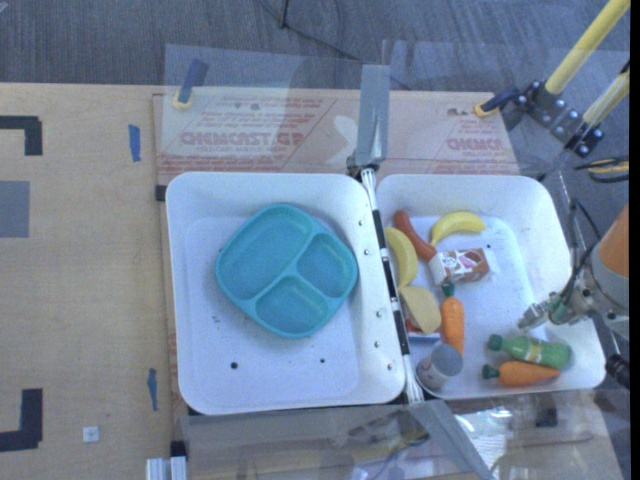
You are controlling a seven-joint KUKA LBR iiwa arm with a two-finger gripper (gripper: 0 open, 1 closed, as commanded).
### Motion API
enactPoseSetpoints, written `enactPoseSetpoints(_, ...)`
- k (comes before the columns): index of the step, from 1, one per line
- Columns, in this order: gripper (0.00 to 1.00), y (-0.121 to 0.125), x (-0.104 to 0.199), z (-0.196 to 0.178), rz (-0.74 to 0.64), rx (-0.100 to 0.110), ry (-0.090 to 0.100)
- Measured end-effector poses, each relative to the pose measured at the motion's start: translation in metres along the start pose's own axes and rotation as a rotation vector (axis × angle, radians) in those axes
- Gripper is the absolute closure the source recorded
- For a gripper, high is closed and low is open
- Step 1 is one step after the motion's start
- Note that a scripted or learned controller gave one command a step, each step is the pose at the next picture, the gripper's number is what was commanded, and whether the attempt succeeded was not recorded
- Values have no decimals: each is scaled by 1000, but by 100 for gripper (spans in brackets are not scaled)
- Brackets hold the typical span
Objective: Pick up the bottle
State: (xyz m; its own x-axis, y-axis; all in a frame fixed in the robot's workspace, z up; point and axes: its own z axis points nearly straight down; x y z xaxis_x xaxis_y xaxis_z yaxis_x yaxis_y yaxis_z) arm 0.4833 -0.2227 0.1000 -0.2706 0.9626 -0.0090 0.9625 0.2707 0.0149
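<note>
The bottle (530, 350) is green with a yellow label and lies on its side near the front right corner of the right bin (535, 203). An orange carrot (520, 373) lies right against its near side. My gripper (540, 314) comes in from the right edge and hangs just behind the bottle, a little toward the bin's far side. Nothing shows in its grasp. The grey arm and its orange band (612, 260) stand over the bin's right rim.
The right bin also holds two bananas (457, 225), a red sausage (413, 233), a small carton (466, 265), another carrot (453, 323) and a grey can (440, 364). A teal divided plate (287, 268) lies in the left bin (190, 298). Yellow struts (590, 38) stand at the back right.
</note>
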Motion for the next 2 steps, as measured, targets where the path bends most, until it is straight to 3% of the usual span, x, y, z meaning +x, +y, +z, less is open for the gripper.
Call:
enactPoseSetpoints(1,100,0,-2,-10,4,-3,-2)
enactPoseSetpoints(2,100,8,34,11,304,8,-1)
